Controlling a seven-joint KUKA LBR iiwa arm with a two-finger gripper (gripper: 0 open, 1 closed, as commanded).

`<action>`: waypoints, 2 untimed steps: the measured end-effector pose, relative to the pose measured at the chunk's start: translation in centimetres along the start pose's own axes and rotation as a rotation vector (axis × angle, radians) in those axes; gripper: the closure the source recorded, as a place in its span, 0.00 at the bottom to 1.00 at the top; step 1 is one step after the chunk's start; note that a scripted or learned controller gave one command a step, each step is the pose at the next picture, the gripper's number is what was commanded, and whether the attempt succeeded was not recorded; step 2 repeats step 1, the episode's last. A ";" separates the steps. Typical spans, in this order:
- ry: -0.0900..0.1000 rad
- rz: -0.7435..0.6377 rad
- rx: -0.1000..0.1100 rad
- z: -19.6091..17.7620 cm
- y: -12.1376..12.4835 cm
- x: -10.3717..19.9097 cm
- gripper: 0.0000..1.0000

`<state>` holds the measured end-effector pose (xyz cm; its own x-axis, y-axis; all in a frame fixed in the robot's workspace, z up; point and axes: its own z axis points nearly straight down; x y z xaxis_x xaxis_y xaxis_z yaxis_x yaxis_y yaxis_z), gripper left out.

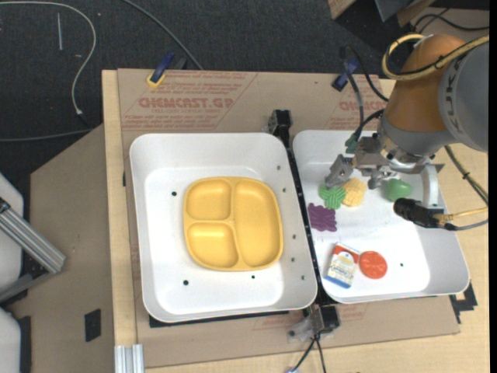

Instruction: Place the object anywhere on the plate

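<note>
Yellow plate (233,224), purple toy (322,217), orange disc (373,264)

The gripper (351,171) hangs over toy food in the right bin (443,274); the yellow plate (233,224) lies left.

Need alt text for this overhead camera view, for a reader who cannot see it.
The arm's gripper is low in the right bin, over a cluster of small toys: green, yellow and purple pieces. The yellow three-compartment plate sits in the left bin. An orange disc and a small carton lie nearer the right bin's front.

Overhead slant on 2 bins (155,231)
</note>
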<state>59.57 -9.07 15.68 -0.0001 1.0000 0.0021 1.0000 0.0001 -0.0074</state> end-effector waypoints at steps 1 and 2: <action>-0.001 0.000 -0.004 6.0 -0.6 -0.1 0.00; -0.001 0.000 -0.004 6.0 -0.6 -0.1 0.00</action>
